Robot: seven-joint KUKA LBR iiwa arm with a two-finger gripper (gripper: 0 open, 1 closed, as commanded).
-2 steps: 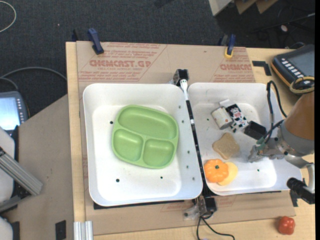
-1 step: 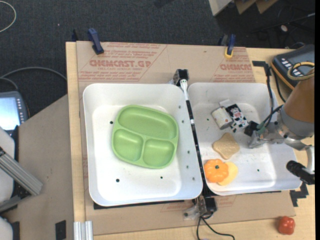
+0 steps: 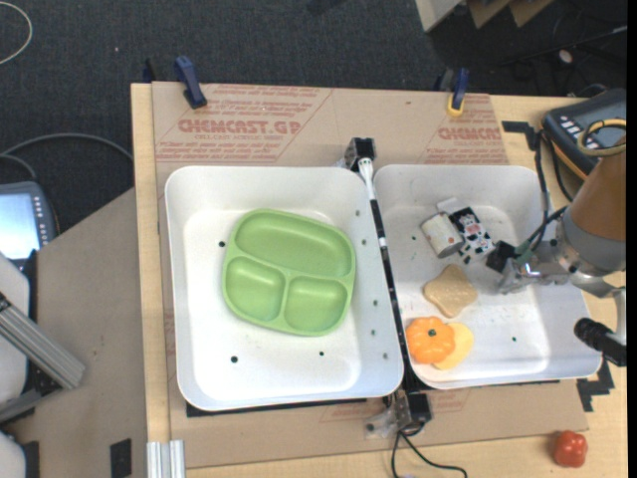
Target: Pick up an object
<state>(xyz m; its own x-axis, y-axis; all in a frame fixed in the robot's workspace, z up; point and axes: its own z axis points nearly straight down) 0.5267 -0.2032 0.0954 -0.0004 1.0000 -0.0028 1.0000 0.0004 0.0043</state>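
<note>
A green divided plate [image 3: 290, 272] is seen lying in the left bin [image 3: 189, 267]. In the right bin [image 3: 518, 361], a grey-and-white toy [image 3: 453, 229], a tan bread-shaped piece [image 3: 450, 291] and an orange pumpkin toy [image 3: 432, 340] on a yellow piece [image 3: 460, 348] are found. The end effector [image 3: 506, 267] is positioned low over the right bin, just beside the bread-shaped piece; whether it is open or closed cannot be told. A red object [image 3: 568, 448] rests on the desk [image 3: 239, 118].

My arm [image 3: 602, 222] reaches in from the right edge, its orange band toward the far side and the grey wrist below it. My gripper [image 3: 506, 263] points left, low over the right side of the scene, its dark tips near the middle; cables trail along the wrist.
</note>
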